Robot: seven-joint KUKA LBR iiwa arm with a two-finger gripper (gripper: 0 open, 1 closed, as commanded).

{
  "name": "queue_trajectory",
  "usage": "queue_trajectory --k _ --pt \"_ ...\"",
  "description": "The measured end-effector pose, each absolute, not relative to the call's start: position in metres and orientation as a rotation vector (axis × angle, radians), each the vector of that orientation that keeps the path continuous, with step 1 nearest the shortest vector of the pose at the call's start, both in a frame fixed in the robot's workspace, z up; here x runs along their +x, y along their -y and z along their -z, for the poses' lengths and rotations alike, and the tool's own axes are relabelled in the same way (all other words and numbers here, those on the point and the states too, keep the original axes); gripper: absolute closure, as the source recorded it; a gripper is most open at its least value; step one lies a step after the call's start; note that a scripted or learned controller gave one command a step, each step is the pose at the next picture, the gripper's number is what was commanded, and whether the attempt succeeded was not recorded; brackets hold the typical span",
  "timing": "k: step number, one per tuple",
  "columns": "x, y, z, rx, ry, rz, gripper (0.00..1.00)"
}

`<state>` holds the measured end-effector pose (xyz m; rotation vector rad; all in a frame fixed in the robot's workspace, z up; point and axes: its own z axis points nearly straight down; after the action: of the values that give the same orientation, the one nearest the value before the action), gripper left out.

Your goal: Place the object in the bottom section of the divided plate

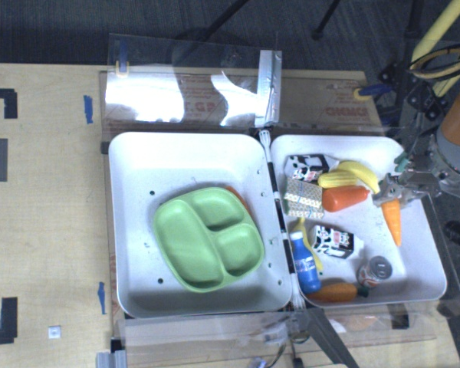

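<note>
Carrot: orange, tapered, in the right bin near its right wall, tip pointing down the view; its top sits right at the gripper.
Gripper: reaches in over the right bin's right edge; its fingers meet at the carrot's top, but I cannot tell whether they clamp it.
Divided plate: green, three sections, lying in the left bin.
Neighbours: banana, an orange-red piece just below it, blue bottle, small can, two cow-patterned cartons.
</note>
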<state>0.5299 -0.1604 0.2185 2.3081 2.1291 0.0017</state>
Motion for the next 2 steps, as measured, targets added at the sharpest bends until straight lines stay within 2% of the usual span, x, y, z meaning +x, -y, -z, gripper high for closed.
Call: queue_trajectory --k 1,2 --pt "0.514 0.131 -0.243 2.296 -2.146 0.001 1.00" --pt "0.493 0.095 -0.160 2.410 -2.020 0.003 1.00"
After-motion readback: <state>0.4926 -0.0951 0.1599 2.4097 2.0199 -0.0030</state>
